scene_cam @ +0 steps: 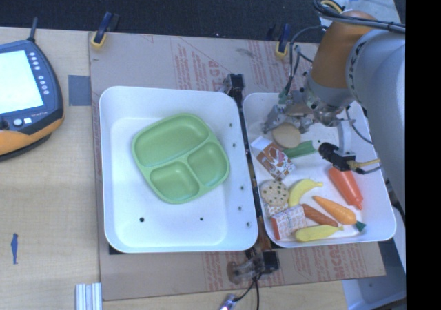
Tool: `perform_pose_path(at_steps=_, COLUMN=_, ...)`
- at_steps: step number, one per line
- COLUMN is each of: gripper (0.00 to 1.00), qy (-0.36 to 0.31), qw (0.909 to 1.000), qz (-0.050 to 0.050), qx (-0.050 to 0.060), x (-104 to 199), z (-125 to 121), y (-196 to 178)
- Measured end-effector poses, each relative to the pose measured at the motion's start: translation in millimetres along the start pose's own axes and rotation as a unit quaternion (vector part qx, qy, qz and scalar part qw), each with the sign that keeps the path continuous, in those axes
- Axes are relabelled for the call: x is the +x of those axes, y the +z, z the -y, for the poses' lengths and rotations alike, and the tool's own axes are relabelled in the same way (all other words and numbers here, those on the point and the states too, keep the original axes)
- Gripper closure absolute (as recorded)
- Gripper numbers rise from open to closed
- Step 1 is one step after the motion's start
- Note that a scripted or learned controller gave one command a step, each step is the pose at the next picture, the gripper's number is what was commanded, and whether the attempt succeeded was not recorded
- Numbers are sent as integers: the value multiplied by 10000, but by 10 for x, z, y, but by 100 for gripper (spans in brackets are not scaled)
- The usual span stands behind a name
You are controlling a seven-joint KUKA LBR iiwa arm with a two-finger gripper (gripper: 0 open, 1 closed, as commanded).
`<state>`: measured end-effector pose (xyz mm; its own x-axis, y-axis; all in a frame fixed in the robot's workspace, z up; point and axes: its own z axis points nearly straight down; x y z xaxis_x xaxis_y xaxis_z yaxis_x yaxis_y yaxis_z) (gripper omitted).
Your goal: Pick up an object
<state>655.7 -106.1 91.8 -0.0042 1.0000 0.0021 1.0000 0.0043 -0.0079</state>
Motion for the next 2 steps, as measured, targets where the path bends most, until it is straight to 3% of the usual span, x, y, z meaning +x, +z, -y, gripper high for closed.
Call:
perform_pose_path(at_steps=1, gripper=0, qy=11, qw=10000, qz=11, qx=-29, x=-231, z=-5, y=-4)
perform_pose_path(at_steps=2, gripper=0, qy=-1, qw=10000, qz=8, qx=-14, x=-91, z=-3, y=0)
